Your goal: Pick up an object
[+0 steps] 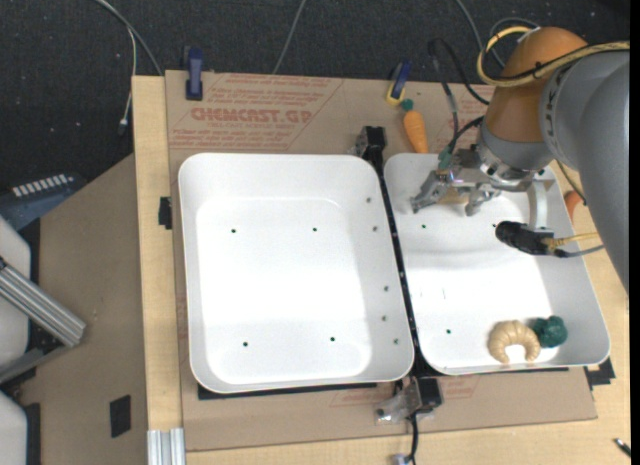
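My gripper [447,196] hangs over the far part of the right bin [470,283], near its left wall. Its two grey fingers [426,196] are spread apart with only white bin floor showing between them, so it is open and holds nothing. A tan croissant-shaped object [514,341] lies in the right bin's near right corner. A dark green object [549,331] touches its right side. Both sit well nearer the front than the gripper.
The left bin [290,273] sits beside the right one. An orange carrot-like object [414,131] lies on the cardboard behind the right bin. A black plug on a cable [522,237] hangs over the right bin below the wrist. Blue clamps [193,71] hold the board's far edge.
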You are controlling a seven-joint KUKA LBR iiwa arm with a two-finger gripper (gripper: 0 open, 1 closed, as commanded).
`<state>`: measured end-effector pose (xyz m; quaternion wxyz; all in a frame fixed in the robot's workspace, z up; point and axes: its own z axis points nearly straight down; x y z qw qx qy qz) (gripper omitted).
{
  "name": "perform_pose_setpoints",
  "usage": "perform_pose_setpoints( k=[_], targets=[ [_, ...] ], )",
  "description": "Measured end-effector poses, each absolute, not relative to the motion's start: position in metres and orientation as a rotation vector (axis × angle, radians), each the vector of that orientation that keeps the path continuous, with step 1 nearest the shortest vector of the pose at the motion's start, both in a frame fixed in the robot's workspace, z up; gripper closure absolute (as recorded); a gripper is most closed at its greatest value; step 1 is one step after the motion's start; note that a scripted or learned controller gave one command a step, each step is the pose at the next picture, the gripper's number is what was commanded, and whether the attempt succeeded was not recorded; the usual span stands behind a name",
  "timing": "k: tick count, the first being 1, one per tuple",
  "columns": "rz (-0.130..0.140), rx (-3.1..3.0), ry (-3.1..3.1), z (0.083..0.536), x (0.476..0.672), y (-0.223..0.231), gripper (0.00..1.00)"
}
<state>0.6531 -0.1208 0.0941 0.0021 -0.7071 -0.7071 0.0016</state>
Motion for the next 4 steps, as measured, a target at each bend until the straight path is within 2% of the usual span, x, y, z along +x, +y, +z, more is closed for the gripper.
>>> perform_pose_setpoints(
  k=[1,4],
  targets=[
    [-0.003,-2.222,-2.223,0.109,0.655,-0.121,1.0],
    [-0.006,-2.224,-2.225,0.254,0.653,-0.122,1.0]
  ],
)
